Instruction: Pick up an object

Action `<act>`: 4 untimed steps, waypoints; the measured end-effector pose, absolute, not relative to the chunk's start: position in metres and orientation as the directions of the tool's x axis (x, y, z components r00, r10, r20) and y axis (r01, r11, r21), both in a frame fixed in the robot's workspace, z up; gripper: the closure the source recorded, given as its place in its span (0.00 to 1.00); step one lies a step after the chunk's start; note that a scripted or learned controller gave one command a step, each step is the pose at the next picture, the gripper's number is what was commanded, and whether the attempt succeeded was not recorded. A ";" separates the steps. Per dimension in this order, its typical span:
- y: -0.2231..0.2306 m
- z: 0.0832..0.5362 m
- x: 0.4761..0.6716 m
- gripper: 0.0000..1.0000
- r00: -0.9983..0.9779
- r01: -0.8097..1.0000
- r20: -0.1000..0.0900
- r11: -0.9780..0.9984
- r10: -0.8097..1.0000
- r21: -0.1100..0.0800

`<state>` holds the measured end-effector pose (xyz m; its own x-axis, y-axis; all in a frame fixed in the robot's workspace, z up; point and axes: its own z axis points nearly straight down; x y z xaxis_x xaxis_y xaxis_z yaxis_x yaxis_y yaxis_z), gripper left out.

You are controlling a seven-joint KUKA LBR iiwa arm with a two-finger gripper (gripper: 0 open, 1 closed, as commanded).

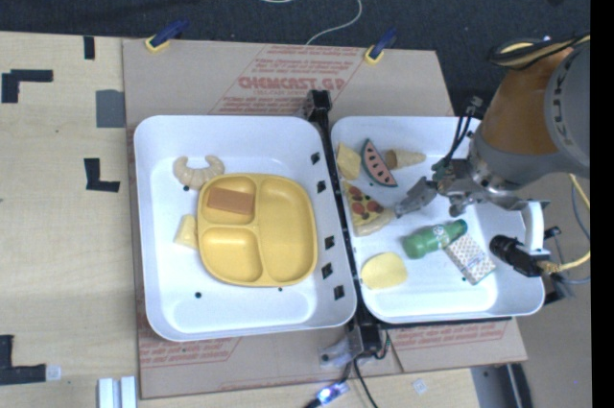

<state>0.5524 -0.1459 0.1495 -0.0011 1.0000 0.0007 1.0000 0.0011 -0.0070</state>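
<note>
Poised low over the right bin (518, 300) beside the green bottle (434, 239); hand (419, 196) grip state unclear, nothing visibly lifted yet.

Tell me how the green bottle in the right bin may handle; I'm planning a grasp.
The green bottle lies on its side, so a nudge would probably roll it. It looks like smooth plastic, perhaps slippery. Its small toy-like look suggests it is light and rigid.
</note>
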 end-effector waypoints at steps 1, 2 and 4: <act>-0.149 0.104 0.555 0.00 -0.002 1.000 0.000 0.002 1.000 -0.006; -0.149 0.087 0.556 0.00 -0.002 1.000 0.000 0.002 1.000 -0.001; -0.140 0.146 0.563 1.00 -0.003 1.000 0.000 0.003 1.000 0.003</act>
<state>0.5631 -0.1397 0.1458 -0.0026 1.0000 -0.0003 1.0000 0.0026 0.0031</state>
